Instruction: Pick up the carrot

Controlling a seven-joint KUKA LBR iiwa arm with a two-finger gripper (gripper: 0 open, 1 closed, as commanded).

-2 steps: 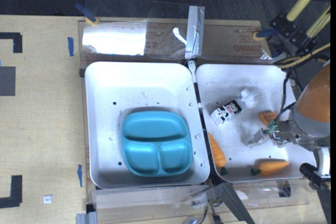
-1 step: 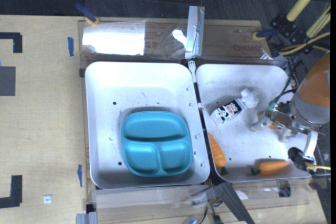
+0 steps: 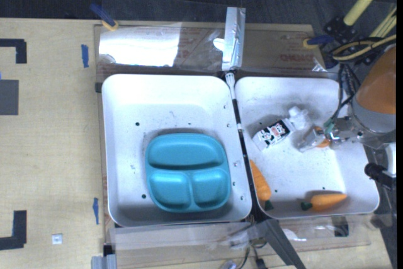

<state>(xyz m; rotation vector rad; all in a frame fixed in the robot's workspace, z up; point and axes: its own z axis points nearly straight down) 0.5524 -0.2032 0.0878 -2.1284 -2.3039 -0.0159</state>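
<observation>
You are looking down at a slant on a wooden tabletop [image 3: 50, 154] that carries two shallow white bins side by side.

The left bin [image 3: 126, 104] holds a blue plastic tray [image 3: 187, 170] with three compartments, lying flat near the bin's middle and front.

The right bin [image 3: 352, 179] holds several things. A carrot [image 3: 327, 200] lies on its side along the front edge, orange with a dark green stub at its left end. A second carrot [image 3: 260, 181] lies against the bin's left wall, tilted, with its dark stub toward the front. Near the middle sits a small black and white carton [image 3: 272, 133], and just to its right a pale crumpled item [image 3: 298, 116] that is too blurred to name.

The grey arm with its orange band [image 3: 379, 88] reaches in from the right edge. Its hand [image 3: 322, 137] hangs low over the right bin, just right of the carton and well apart from the carrot at the front edge. A small orange patch shows beside the hand, but you cannot tell what it is. Whether the hand is released or clenched, you cannot tell.
</observation>
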